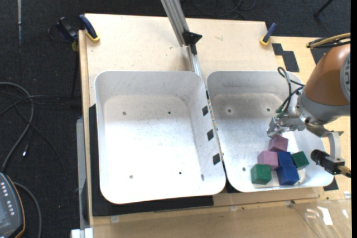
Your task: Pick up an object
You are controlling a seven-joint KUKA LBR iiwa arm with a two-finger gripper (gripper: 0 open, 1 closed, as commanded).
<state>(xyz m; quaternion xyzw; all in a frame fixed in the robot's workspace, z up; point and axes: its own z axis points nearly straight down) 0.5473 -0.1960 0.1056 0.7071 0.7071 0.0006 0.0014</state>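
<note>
Green block [260, 174], blue block [288, 173]: lying nearest us. Gripper [277, 126]: hovering above the purple block [278, 144]; grip state, we cannot tell. We are judging descent next.

— What are we looking at on the arm [329, 86] here?

— A rounded orange band is gleaming above the wrist, with pale grey casing showing just beside it at the frame's edge.

— And lower down?

— Grey metal wrist hardware is narrowing toward the gripper [277, 126] — silvery, boxy, small. Thin dark cables are looping along the wrist beside the band, and a black fitting is jutting out beneath it.
</note>
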